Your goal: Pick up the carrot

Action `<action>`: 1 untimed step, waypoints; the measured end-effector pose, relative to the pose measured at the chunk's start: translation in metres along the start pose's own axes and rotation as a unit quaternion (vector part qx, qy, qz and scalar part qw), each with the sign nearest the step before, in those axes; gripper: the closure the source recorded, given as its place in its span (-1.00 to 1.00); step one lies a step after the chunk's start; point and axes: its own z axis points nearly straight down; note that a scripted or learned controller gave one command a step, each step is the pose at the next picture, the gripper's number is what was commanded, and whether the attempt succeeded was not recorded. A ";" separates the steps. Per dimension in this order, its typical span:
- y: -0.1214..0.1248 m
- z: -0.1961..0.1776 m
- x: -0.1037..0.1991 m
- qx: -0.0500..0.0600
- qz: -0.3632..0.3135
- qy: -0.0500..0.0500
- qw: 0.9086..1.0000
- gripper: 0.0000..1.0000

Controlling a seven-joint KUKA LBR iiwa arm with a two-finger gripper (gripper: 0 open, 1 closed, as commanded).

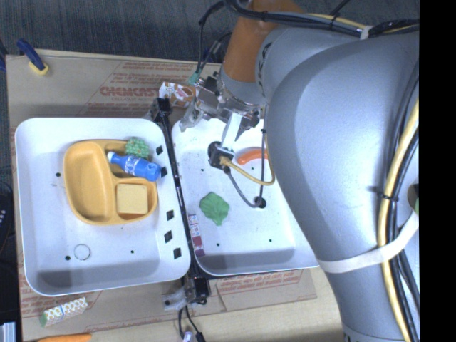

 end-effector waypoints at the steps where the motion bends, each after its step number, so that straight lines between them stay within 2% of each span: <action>1: 0.006 0.000 -0.007 -0.001 0.021 0.001 1.000 -1.00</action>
